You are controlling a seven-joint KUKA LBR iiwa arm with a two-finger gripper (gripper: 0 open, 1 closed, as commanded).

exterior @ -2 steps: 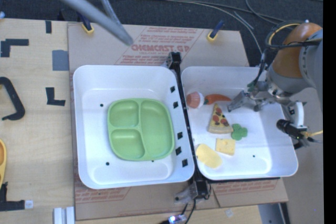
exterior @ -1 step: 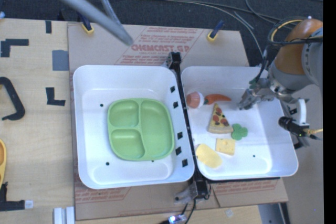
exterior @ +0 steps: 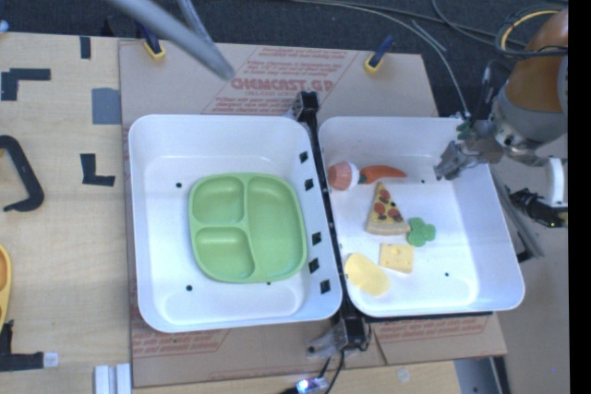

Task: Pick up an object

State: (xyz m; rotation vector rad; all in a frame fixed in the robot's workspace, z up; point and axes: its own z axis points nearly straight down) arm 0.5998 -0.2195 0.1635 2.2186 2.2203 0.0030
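Hovering hand [exterior: 454, 160] over right bin's [exterior: 480, 277] far edge, grip state unclear, pizza slice [exterior: 386, 211] apart

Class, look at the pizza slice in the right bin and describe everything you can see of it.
The pizza slice is a small toy wedge, tan at the crust with a red topping and darker spots, and looks like plastic. It lies flat on the floor of the right bin, its tip pointing toward the far wall and its crust nearest the camera. A green toy sits against its right corner; the yellow block lies just below it.
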